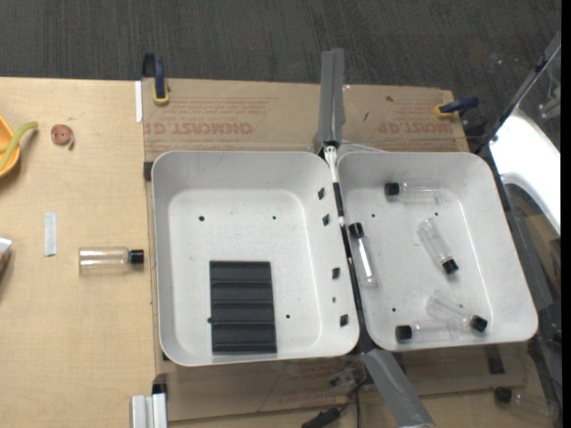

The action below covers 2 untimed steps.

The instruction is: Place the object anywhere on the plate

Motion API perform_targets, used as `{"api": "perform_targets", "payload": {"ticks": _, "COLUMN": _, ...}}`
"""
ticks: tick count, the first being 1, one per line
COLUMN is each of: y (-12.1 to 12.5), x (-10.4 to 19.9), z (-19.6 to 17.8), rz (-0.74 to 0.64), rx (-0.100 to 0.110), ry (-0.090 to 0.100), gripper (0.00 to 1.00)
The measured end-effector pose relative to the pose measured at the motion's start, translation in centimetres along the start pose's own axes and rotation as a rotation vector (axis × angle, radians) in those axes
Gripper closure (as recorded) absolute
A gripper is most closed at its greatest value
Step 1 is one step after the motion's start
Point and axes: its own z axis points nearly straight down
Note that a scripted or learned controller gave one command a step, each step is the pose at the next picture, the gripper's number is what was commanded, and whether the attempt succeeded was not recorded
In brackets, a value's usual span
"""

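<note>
A black ribbed plate (241, 308) lies flat in the left bin (178, 185), near its front edge. In the right bin (500, 239) lie several clear vials with black caps. One vial (410, 188) rests near the back wall and another vial (437, 246) lies at a slant in the middle. A third vial (361, 252) lies along the left wall. Two more lie at the front, one vial (424, 331) along the front wall and the other vial (459, 313) just behind it.
On the bench left of the bins lie a clear vial (109, 258), a small white strip (50, 234), a brown disc (61, 134) and a yellow object (9, 145). Clamps (153, 74) hold the cardboard behind the bins. A metal divider bar (332, 105) runs between the bins.
</note>
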Motion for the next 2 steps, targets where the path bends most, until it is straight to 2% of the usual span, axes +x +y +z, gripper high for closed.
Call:
{"api": "perform_targets", "payload": {"ticks": 1, "y": 6.6, "x": 3.0, "z": 0.1, "rz": 0.121, "rx": 0.0, "ry": -0.001, "gripper": 0.0}}
{"api": "perform_targets", "payload": {"ticks": 2, "y": -0.2, "x": 1.2, "z": 0.0, "rz": 0.32, "rx": 0.001, "ry": 0.0, "gripper": 0.0}}
